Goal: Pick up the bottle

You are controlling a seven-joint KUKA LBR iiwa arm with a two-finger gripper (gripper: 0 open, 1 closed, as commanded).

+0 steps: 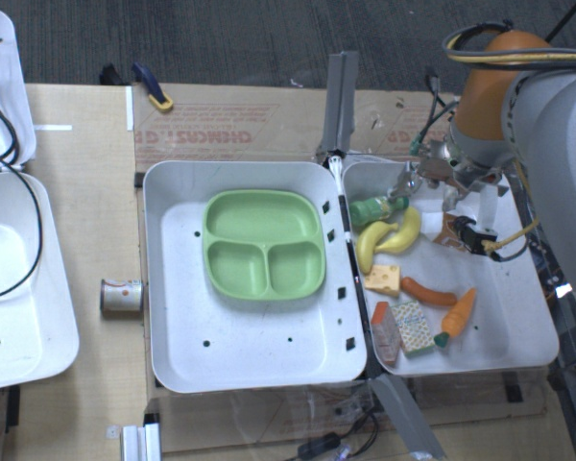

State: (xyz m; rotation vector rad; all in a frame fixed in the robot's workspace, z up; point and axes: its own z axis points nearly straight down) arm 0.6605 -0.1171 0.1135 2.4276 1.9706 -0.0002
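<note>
Camera view, left to right: two white bins lie side by side. One green tray [265, 242] with three compartments sits in the left bin [173, 344], with bare white floor all round it, widest along the near edge. The right bin [518, 339] is crowded at its left half: one green bottle [372, 207] lies on its side at the far left corner, close against the divider; touching it below are two bananas [388, 237], then one cheese wedge [383, 278], one sausage [428, 291], one carrot [457, 315] and a patterned sponge [412, 327] beside a reddish-grey piece. The near right part of that bin's floor is bare.

The arm [518, 94] reaches in from the right, its orange band above the wrist, bent down over the bin's far edge. Its gripper [404, 185] hangs just right of the bottle's cap end; whether the fingers are spread or closed cannot be made out, and nothing is seen between them.
</note>
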